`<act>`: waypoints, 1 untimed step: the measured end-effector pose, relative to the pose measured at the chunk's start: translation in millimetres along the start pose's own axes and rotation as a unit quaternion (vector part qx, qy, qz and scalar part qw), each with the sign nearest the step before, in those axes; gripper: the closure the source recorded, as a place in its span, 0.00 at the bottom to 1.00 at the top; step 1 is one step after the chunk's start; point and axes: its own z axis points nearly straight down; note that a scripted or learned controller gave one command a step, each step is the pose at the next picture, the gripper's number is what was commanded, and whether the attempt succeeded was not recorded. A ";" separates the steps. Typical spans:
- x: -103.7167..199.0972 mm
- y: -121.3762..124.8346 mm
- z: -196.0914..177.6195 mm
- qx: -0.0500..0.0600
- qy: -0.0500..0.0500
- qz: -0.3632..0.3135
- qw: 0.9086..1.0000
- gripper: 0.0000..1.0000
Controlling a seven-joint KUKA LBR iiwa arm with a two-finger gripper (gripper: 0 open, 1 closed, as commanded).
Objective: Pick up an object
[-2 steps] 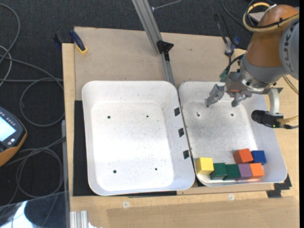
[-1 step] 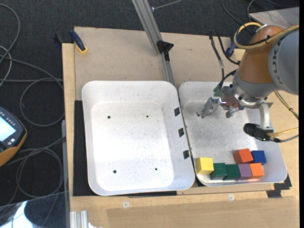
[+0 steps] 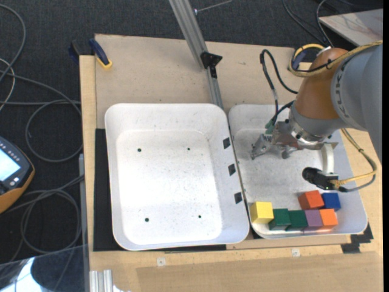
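Blocks (image 3: 298,213) cluster in the right bin's (image 3: 267,175) near corner; whether the fingers (image 3: 262,147) are parted, cannot tell.

Bright, even overhead light; soft shadows, slight overall blur.

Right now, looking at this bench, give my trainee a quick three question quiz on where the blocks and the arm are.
1. True or false: the coloured blocks lie in the left bin.
2. Which block sits farthest to the view's left in the cluster? A) yellow block B) blue block C) purple block
3. Fill in: the end effector hangs above the ____ bin, away from the blocks.

Key: 1 false; 2 A; 3 right.
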 end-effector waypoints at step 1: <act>0.4 2.3 -14.2 -0.004 0.000 0.000 1.000 1.00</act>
